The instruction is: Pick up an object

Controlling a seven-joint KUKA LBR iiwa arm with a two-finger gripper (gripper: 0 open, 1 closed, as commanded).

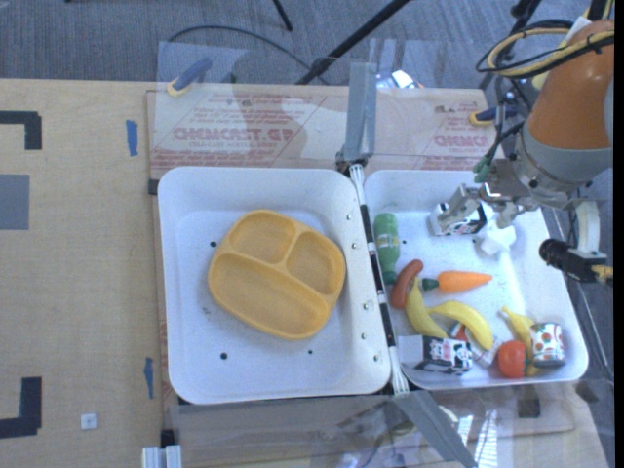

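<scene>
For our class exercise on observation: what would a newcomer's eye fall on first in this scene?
Most likely the yellow divided plate, lying alone in the left bin. Next, the bright cluster of toy food in the right bin: bananas, a carrot, a green bottle and a tomato. Then the arm's orange band at upper right, with the gripper over the right bin's far end.

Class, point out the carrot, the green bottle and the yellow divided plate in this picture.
carrot [466,281]: camera view, middle of its orange body.
green bottle [386,240]: camera view, middle of its side.
yellow divided plate [255,296]: camera view, floor of its largest compartment.
</scene>
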